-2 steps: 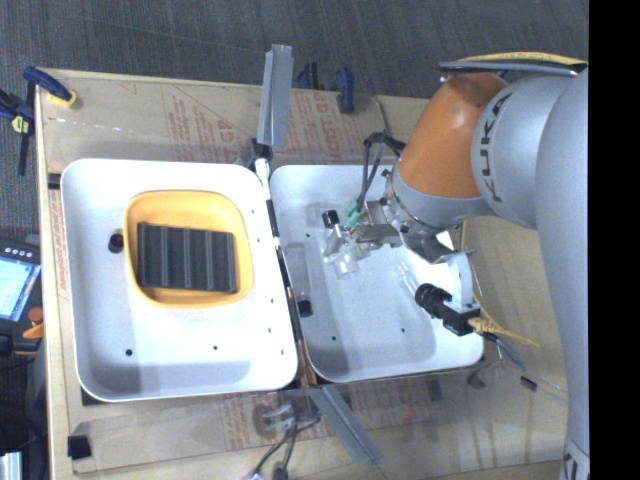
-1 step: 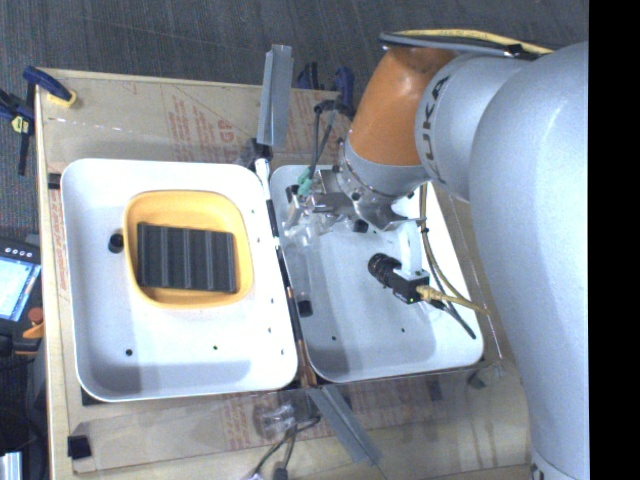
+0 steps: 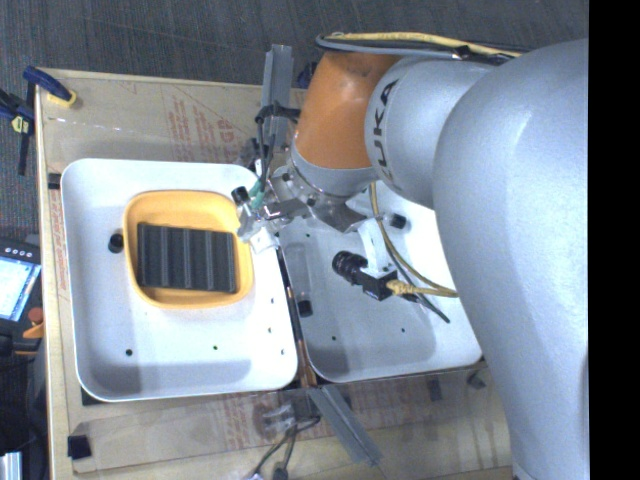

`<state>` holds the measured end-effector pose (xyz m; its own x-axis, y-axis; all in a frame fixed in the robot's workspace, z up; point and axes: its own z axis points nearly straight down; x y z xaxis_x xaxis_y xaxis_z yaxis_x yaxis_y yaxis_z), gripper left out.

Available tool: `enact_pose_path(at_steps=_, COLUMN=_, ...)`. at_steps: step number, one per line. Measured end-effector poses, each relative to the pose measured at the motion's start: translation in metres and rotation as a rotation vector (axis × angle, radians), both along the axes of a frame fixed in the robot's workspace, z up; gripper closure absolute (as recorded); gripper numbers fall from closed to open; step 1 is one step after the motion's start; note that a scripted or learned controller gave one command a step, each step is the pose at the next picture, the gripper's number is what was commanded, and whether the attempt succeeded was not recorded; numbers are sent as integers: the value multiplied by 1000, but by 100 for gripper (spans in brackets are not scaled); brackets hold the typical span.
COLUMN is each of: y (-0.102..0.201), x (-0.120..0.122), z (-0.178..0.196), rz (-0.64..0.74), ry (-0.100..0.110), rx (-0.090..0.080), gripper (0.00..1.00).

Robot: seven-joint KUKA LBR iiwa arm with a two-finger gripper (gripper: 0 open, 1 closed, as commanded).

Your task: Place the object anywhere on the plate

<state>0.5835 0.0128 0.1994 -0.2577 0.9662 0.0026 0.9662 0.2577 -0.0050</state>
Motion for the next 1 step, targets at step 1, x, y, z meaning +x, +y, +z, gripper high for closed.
enact_pose_path(at_steps=1, y=0, x=0, z=0, rz=0, ry=0, rx=0, gripper=0)
